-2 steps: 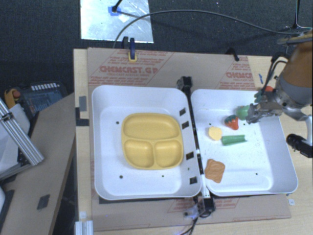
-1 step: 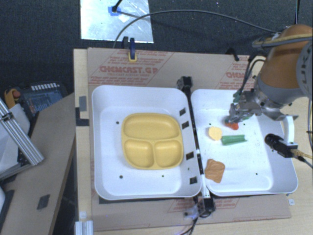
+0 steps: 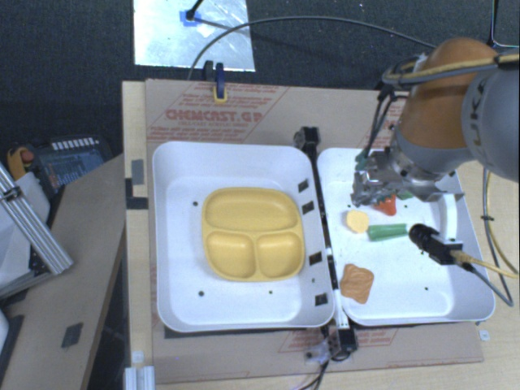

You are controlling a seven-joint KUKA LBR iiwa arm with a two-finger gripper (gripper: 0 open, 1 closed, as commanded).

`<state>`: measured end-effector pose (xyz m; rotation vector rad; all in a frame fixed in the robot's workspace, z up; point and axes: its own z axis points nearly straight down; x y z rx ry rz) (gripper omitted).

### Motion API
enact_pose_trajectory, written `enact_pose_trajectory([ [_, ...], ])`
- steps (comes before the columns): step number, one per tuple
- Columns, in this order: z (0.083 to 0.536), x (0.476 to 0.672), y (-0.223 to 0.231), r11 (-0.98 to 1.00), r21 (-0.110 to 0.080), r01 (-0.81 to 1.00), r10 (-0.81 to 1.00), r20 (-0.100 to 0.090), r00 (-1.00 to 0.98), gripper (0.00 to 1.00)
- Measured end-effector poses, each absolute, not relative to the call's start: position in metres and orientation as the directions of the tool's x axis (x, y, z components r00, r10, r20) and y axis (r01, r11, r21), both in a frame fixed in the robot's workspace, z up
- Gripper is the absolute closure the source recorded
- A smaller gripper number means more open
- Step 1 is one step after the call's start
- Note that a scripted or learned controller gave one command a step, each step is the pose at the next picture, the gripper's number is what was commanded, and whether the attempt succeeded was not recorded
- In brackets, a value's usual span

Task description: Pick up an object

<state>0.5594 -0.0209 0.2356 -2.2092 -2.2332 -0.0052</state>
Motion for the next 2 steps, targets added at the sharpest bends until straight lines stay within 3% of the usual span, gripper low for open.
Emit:
enact_pose_trajectory([
  [2,0.219,0.547,0.088,0.010,-0.001,1.000,1.000,0.002,-0.010,1.00],
])
